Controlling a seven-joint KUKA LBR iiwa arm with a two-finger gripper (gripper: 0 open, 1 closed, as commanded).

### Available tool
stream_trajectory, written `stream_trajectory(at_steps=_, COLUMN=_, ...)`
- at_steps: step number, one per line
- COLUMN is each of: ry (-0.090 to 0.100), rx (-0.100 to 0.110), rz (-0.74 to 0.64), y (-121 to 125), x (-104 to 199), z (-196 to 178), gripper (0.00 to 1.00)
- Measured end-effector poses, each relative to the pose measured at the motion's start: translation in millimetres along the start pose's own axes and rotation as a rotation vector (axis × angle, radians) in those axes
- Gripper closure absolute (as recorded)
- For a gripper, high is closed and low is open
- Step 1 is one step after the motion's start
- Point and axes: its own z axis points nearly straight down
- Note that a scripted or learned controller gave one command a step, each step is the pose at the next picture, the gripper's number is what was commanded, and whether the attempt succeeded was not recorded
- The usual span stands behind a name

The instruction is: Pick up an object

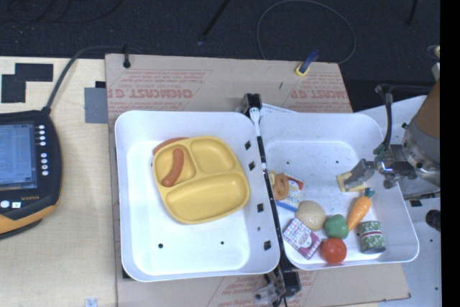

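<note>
My gripper (368, 170) reaches in from the right, low over the right bin (316, 133), at its right side. A small yellow-beige piece (351, 182) lies right at the gripper's tip; whether it is gripped is unclear. Just below the gripper are an orange carrot (359, 210) and a green can (371, 236). Further left in the same bin lie a beige round item (310, 214), a green pepper (336, 226), a red tomato (333, 250), a white-and-pink packet (302, 237) and a brown pretzel-like piece (280, 187).
The left bin (136, 226) holds a yellow divided plate (208, 187) with a sausage (175, 167) in its upper-left compartment. A black divider (262, 176) runs between the bins. A teach pendant (25, 165) lies at the far left.
</note>
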Motion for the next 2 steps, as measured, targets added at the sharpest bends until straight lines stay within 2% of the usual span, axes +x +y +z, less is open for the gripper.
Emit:
stream_trajectory(at_steps=1, ry=-0.007, rx=-0.007, rz=-0.002, y=19, x=-26, z=124, gripper=0.00)
stream_trajectory(at_steps=2, ry=-0.006, rx=-0.009, rz=-0.001, y=-8, x=-35, z=125, gripper=0.00)
